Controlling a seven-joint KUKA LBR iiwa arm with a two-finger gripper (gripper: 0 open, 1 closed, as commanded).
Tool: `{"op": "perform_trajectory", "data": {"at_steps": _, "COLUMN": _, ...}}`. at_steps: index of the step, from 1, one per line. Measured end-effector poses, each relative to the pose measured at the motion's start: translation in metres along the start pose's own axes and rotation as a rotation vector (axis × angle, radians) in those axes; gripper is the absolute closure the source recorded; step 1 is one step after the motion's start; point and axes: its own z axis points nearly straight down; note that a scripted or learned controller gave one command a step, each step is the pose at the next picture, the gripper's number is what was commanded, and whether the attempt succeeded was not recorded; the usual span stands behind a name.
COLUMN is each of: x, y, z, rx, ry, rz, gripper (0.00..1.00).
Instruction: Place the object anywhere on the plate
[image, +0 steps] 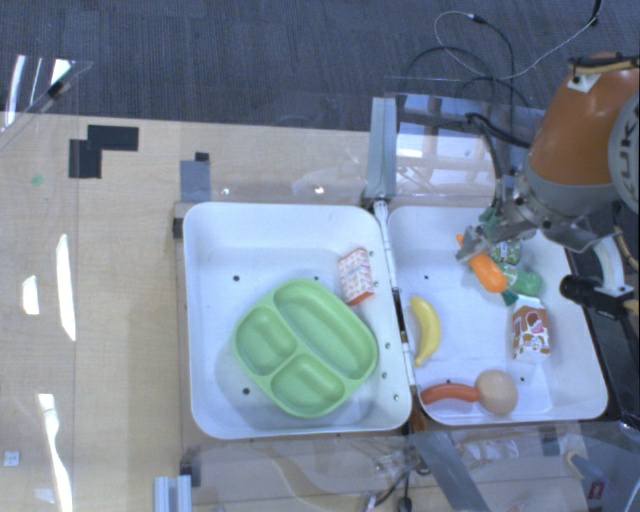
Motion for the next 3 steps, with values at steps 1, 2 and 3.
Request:
{"op": "perform_trajectory", "data": {"at_steps": 1, "x": 0.081, "y": 0.002, "z": 0.025, "rx": 0.003, "ry": 0.002, "rz": 0.128, "gripper": 1.00}}
{"op": "perform_trajectory", "data": {"at_steps": 2, "x": 0.128, "y": 0.004, "z": 0.049, "rx": 0.003, "ry": 0.002, "rz": 0.129, "gripper": 1.00}}
{"op": "perform_trajectory", "data": {"at_steps": 3, "x": 0.128, "y": 0.004, "z": 0.049, "rx": 0.003, "ry": 0.002, "rz": 0.130, "gripper": 0.00}}
